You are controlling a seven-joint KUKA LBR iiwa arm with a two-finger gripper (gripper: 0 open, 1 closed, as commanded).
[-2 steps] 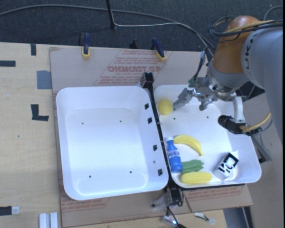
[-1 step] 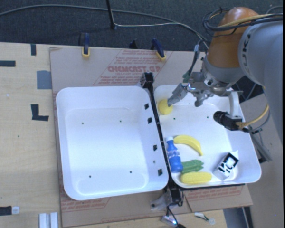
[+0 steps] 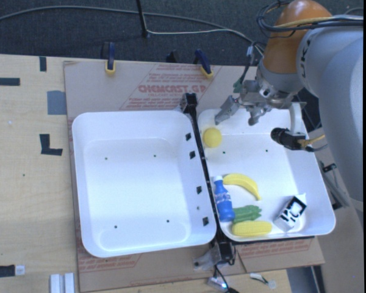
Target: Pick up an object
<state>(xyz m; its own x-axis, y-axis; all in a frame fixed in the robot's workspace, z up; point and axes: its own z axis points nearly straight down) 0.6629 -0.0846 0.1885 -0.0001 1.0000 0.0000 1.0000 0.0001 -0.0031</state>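
Note:
My gripper (image 3: 239,115) hangs over the far edge of the right bin (image 3: 305,163), its two fingers spread apart with nothing between them. A yellow ball (image 3: 212,137) lies just below and left of it, near the divider. Further toward the front of the same bin lie a yellow banana (image 3: 243,184), a blue bottle (image 3: 222,201), a green pepper-like piece (image 3: 246,212), a yellow corn-like piece (image 3: 251,227) and a black-and-white box (image 3: 291,212).
The left bin (image 3: 134,182) sits beside the right one, joined by a black clipped divider (image 3: 196,157). Both rest on a cardboard sheet (image 3: 152,87) held by clamps at the back. Cables run across the dark floor behind.

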